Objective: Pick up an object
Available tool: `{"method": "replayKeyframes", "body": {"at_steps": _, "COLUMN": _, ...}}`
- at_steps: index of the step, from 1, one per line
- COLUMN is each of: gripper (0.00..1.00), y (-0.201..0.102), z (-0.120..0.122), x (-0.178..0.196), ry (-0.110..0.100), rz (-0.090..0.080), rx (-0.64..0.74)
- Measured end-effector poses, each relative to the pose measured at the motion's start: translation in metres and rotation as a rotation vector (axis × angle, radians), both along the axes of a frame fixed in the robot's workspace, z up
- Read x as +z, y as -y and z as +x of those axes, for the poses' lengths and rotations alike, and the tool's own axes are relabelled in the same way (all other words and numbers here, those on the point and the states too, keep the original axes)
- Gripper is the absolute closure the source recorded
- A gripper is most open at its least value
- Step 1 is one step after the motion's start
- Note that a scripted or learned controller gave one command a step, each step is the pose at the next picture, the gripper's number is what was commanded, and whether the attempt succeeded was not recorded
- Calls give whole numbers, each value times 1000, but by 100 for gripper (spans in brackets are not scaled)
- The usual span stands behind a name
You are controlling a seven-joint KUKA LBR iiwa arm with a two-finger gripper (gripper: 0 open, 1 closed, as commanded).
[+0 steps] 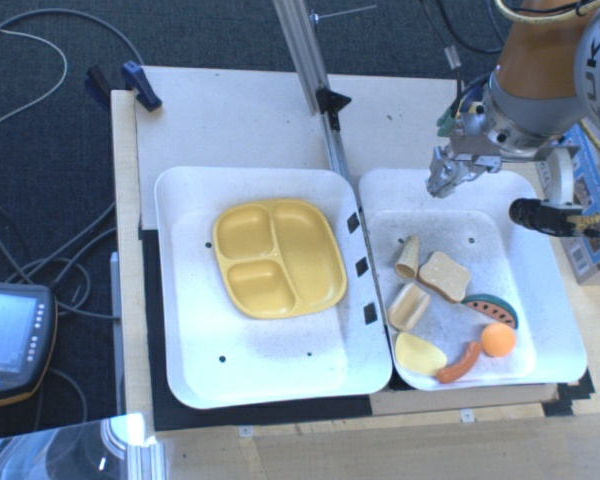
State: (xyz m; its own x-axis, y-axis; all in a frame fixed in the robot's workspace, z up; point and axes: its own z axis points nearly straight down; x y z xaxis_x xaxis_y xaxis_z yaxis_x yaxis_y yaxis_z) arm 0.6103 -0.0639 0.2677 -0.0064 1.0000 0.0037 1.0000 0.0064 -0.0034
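— What lies left to right?

— A yellow tray (278, 258) fills the left bin (180, 298); toy food (442, 308) crowds the right bin's (540, 298) lower half.

— And your gripper (448, 180)?

— Above its bare far edge; whether it's parted, I cannot tell.

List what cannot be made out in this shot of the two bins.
- Gripper, camera view: too small and blurred against the right bin's rim to tell its finger state.
- Arm: cut off by the top and right edges.
- Watermelon slice: its lower end is covered by the orange ball.
- Grey screen device: cut off by the left edge.
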Motion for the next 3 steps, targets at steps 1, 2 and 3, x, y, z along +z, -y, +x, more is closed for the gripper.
{"method": "replayKeyframes", "body": {"at_steps": 1, "gripper": 100, "y": -52, "z": -6, "x": 2, "ry": 0, "rz": -1, "rx": 0}}
{"method": "replayKeyframes", "body": {"at_steps": 2, "gripper": 100, "y": -98, "z": -2, "x": -11, "ry": -2, "rz": -2, "rx": -1}}
{"method": "replayKeyframes", "body": {"at_steps": 3, "gripper": 100, "y": -144, "z": -1, "x": -23, "ry": -2, "rz": -2, "rx": -1}}
